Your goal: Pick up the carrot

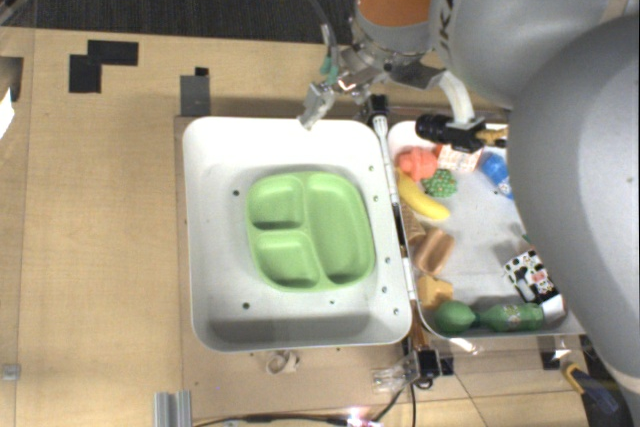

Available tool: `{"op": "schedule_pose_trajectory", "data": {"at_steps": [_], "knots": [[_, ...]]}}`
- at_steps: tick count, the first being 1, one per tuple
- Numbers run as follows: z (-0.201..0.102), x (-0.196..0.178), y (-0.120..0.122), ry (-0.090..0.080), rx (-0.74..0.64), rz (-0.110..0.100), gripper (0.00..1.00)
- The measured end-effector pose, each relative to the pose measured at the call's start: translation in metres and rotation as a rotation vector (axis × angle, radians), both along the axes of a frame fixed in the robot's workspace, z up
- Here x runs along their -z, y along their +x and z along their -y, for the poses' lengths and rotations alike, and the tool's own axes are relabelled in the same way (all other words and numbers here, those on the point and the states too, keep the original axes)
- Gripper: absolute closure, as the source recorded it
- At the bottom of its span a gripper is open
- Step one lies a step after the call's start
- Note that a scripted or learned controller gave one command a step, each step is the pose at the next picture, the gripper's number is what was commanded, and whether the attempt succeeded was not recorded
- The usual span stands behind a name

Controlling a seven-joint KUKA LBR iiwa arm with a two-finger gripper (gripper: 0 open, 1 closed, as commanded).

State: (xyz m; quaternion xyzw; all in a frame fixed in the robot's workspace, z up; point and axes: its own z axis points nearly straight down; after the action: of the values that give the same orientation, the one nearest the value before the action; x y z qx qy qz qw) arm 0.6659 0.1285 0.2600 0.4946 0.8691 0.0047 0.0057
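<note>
An orange-red lumpy piece point(417, 160) lies at the back left of the right bin point(482, 220); it is the nearest match to a carrot, though I cannot tell for sure. My gripper point(324, 95) hangs over the back rim of the left bin point(200, 215), to the left of and behind that piece and apart from it. Nothing shows in its grasp. The grey arm with its orange band covers the right bin's far right part.
A green three-compartment plate point(310, 230) lies in the left bin. The right bin holds a banana point(423, 200), a green dotted ball point(440, 183), a brown bun-like piece point(432, 251), green vegetables point(488, 317), a blue item point(495, 170) and a black-and-white toy point(527, 275).
</note>
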Motion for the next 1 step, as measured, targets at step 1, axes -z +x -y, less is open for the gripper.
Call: {"op": "schedule_pose_trajectory", "data": {"at_steps": [1], "knots": [[-0.0562,0.099,-0.011,0.0,0.316,-0.015,0.0]]}}
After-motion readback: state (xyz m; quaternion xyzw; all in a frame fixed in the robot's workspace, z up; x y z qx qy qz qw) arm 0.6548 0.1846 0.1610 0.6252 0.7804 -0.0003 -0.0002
